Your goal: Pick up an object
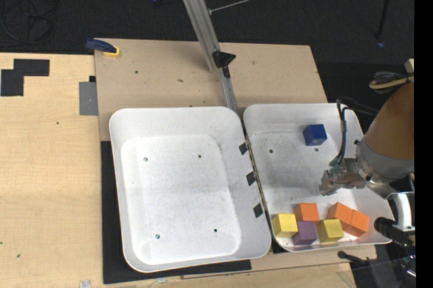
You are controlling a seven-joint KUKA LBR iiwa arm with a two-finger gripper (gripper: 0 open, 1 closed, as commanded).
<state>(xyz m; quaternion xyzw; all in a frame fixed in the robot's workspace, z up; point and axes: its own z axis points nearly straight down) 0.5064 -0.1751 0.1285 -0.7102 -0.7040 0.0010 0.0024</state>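
My gripper [333,185] hangs low in the right bin [284,121], at its right side, above the cluster of blocks along the front wall. That cluster holds a yellow block [285,223], an orange block [308,211], a purple block [306,232], a second yellow block [331,230] and a larger orange block [351,218]. A blue block [314,134] lies apart near the bin's back right. Nothing shows between the gripper's tips, and the arm's bulk hides much of them.
The left bin [135,128] sits beside the right one, joined by black clips [250,177]. A slanted aluminium rail [201,19] rises behind the bins. A small blue and yellow item [103,46] lies at the bench's back left corner.
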